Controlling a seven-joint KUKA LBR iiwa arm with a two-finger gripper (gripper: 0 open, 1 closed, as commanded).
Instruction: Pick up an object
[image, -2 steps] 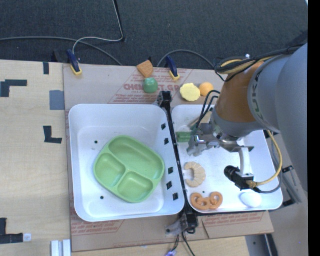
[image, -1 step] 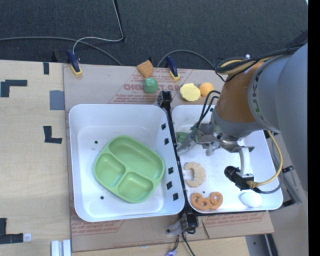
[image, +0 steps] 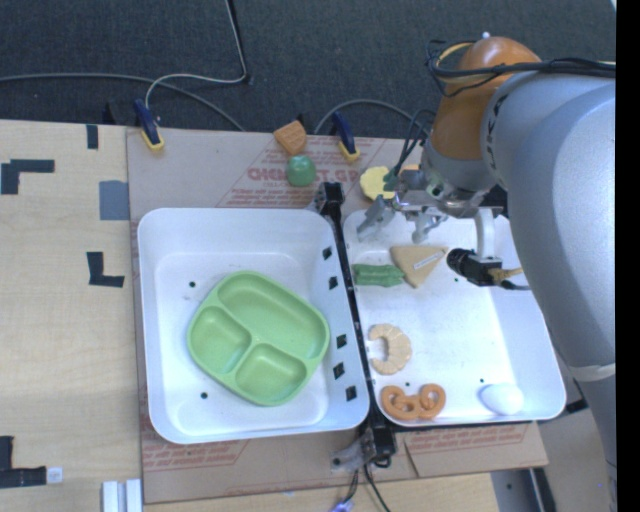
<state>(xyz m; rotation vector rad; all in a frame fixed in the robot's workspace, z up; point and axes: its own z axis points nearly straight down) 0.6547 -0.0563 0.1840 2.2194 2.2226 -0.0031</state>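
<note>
One small wedge of toy cheese (image: 418, 264), probably light, stiff and smooth, lies just below the open, empty pincer (image: 403, 216), which should take it across its two flat sides.

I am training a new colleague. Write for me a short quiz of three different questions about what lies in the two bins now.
1. True or false: the green divided plate lies in the left bin.
2. Which item lies nearest the right bin's front edge? A. the pretzel B. the tan wedge C. the green stick
3. Fill in: the gripper hangs over the ____ end of the right bin.

Key: 1 true; 2 A; 3 far (back).
</note>
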